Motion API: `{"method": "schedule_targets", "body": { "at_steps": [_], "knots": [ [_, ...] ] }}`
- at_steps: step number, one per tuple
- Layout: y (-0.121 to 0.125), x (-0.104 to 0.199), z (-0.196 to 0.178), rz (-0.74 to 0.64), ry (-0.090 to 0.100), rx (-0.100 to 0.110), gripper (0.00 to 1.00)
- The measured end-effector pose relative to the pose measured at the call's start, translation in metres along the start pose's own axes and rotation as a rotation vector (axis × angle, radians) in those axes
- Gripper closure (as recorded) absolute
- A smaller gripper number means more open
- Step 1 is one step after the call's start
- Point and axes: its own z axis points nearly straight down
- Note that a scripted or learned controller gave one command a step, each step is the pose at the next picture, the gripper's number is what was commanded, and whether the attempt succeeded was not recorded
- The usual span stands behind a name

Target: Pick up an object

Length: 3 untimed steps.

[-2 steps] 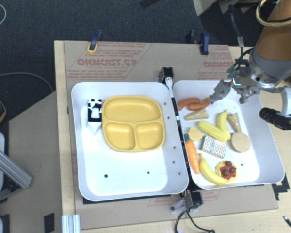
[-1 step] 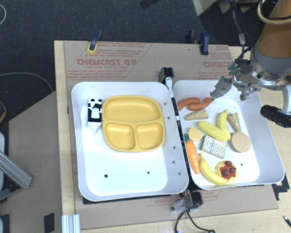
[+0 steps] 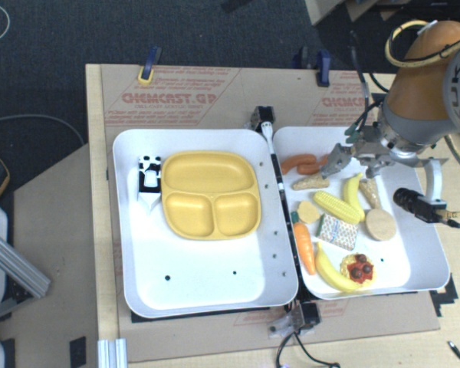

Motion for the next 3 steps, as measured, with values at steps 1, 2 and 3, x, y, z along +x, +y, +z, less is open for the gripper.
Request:
{"method": "schedule_targets", "body": {
  "at_steps": [1,2,3],
  "knots": [
    [0.003,0.006,0.062,-0.001,0.0,0.0,0.0],
    [0.002,0.007,0.099,-0.001,0.0,-0.003,0.0],
    [0.003,0.007,0.086,0.0,-0.001,-0.008,1.0]
  ]
}}
